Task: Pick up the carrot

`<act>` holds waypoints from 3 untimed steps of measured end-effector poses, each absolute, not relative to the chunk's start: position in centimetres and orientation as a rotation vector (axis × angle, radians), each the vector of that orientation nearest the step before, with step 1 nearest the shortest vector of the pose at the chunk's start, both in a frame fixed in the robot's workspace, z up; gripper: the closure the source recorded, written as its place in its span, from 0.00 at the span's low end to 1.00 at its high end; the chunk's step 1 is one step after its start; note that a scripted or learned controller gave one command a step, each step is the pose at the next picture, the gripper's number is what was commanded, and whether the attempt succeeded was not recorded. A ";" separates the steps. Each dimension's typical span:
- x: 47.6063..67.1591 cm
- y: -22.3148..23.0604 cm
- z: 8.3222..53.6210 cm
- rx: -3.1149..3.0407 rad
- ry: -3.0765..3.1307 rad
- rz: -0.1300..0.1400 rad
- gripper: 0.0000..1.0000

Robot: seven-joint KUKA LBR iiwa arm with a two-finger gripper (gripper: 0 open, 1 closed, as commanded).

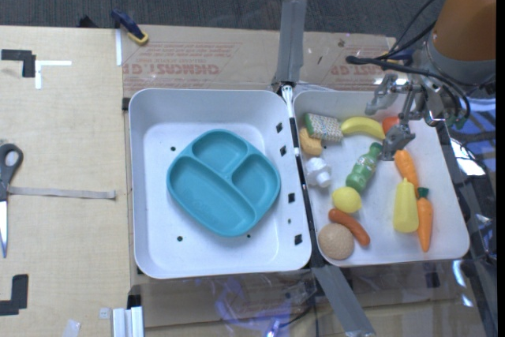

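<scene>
bench (55, 170) carries two white bins. left bin (150, 249) holds a teal divided plate (223, 181). right bin (450, 245) holds the toy food. arm (469, 8) reaches in from the right. jaws (398, 136) hang over the bin's upper right part, just above one carrot (405, 166); cannot tell their opening. second carrot (424, 222) lies by the right wall, beside a yellow bottle (405, 206).

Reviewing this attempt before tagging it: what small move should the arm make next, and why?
Probably a short drop straight down onto the nearer carrot. The gripper hangs above that carrot's upper end in the right bin, with nothing seen between its fingers. A second carrot lies farther along, beside a yellow bottle.
</scene>
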State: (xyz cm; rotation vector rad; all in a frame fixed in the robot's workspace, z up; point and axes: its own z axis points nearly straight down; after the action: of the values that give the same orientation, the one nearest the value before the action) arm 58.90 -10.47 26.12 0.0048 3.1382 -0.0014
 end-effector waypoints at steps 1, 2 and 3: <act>58.8 -20.2 23.3 -0.076 3.135 -0.002 0.00; 61.4 -21.6 11.9 -0.009 3.138 0.000 0.00; 60.9 -22.1 9.4 -0.276 3.125 -0.002 0.00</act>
State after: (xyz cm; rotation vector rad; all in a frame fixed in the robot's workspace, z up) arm 60.92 -22.09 9.40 -0.2762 3.1245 -0.0020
